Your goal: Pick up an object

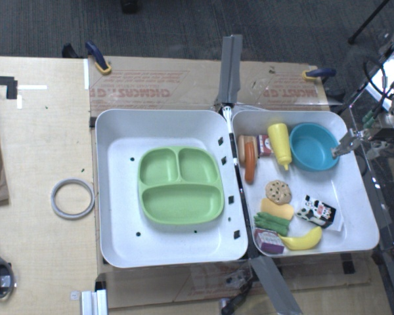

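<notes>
The tool (343,147) sits at the right edge of the right bin (361,231), its tip just over the rim of a blue bowl (313,146); whether it is apart or together cannot be told, and nothing is seen held in it. The bowl lies at the far right of that bin and looks like light, stiff plastic, smooth and likely slippery, so the thin rim seems the best place to take hold. Left of the bowl lies a yellow mustard bottle (280,143), then a toy hot dog (249,159). Nearer are a cookie (278,191), a cow-print carton (316,211) and a banana (302,240). The left bin (111,195) holds a green divided plate (180,185). A ring (72,197) lies on the table (39,149).
</notes>
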`<state>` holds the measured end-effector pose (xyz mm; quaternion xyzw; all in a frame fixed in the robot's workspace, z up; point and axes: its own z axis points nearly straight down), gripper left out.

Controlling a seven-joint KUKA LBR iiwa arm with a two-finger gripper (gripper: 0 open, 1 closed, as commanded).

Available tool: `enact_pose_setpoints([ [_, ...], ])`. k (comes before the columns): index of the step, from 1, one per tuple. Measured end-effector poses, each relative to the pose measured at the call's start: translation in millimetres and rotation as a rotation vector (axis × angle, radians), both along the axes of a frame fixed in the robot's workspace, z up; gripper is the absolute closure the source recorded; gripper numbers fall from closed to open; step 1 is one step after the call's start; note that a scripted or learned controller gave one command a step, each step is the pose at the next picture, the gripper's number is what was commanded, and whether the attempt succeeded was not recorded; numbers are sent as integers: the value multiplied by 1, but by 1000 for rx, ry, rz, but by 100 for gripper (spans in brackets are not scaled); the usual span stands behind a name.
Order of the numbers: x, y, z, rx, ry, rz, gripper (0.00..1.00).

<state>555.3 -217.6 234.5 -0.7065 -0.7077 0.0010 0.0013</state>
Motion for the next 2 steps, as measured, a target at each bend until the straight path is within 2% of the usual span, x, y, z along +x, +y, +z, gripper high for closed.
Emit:
enact_pose_setpoints([
  [1, 27, 42, -141, -1, -6, 68, 0],
  [2, 76, 40, -103, -1, -4, 443, 0],
])
